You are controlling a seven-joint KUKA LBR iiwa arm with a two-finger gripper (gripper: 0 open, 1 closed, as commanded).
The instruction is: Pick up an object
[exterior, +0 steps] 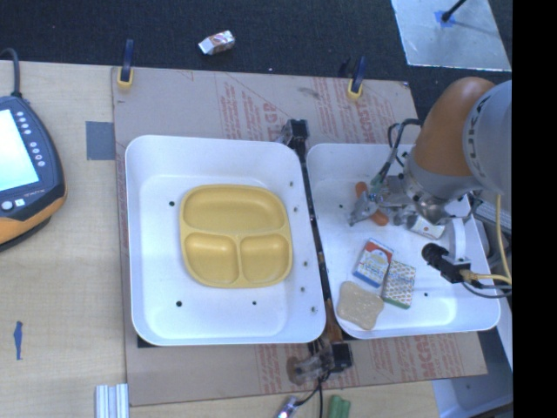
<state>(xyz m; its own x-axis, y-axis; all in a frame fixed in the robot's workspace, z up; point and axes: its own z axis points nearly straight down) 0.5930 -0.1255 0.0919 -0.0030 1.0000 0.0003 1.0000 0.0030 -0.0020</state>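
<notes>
Gripper low in right bin, beside small orange object; fingers too blurred, cannot tell if open or closed. Nearby: small carton, checkered packet, perhaps toast slice. Yellow divided plate in left bin.

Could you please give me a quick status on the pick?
Gripper low in right bin, nothing visibly held. Small orange item beside it. Two packets, biscuit lie nearer. Path unobstructed.
</notes>
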